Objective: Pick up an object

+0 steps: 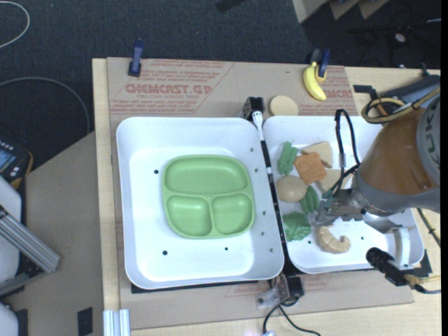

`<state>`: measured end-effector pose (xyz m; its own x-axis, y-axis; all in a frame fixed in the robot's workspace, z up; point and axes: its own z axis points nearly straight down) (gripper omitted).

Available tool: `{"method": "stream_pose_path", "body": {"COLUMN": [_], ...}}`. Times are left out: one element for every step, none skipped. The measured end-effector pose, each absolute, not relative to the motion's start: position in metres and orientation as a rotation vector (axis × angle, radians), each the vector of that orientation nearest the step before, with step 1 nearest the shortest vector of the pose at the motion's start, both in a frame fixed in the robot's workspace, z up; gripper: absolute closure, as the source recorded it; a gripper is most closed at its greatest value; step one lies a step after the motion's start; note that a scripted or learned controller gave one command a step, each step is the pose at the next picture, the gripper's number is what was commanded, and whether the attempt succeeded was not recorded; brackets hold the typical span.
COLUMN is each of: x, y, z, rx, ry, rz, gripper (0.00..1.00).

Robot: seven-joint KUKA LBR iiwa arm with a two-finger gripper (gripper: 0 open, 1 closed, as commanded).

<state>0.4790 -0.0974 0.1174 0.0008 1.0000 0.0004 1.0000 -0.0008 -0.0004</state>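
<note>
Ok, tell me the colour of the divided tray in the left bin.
Light green; the divided tray shows best in the camera view.

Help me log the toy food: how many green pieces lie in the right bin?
3: a green piece near the bin's upper left, a second mid-bin beside the gripper, a third at lower left. The arm may hide more.
</note>
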Motion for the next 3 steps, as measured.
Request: {"method": "stream_pose_path", "body": {"x": [0.48, 0.49, 0.48], "y": [-0.048, -0.004, 0.026], "z": [0.502, 0.353, 0.395], "rx": [-2.227, -2.21, -2.221], "ry": [-2.238, -2.219, -2.225], "rz": [-0.022, 0.013, -0.004], "gripper": [1.0, 1.0, 1.0]}}
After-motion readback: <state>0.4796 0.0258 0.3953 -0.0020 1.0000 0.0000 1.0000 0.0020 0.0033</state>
